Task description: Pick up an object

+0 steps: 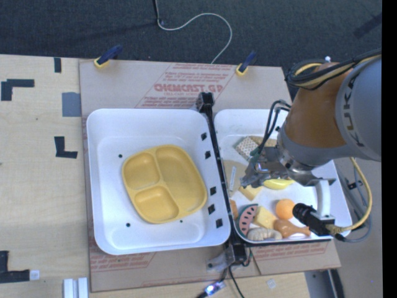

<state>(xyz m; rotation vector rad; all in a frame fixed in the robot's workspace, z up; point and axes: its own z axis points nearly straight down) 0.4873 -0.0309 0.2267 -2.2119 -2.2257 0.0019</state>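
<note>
My gripper (254, 176) hangs low over the middle of the right bin (226, 124), at the end of the grey and orange arm coming in from the right. Just right of it lies a yellow banana (278, 183), partly under the wrist. A pale cheese wedge (250, 192) sits directly below the gripper in the view. A waffle cracker (247, 146) lies behind it. I see nothing clearly held.
Near the right bin's front wall lie an orange ball (285, 208), a watermelon slice (248, 215), a yellow chunk (265, 216) and a beige piece (259, 233). The left bin (99, 166) holds a yellow divided plate (164, 182). A black divider (214, 160) separates the bins.
</note>
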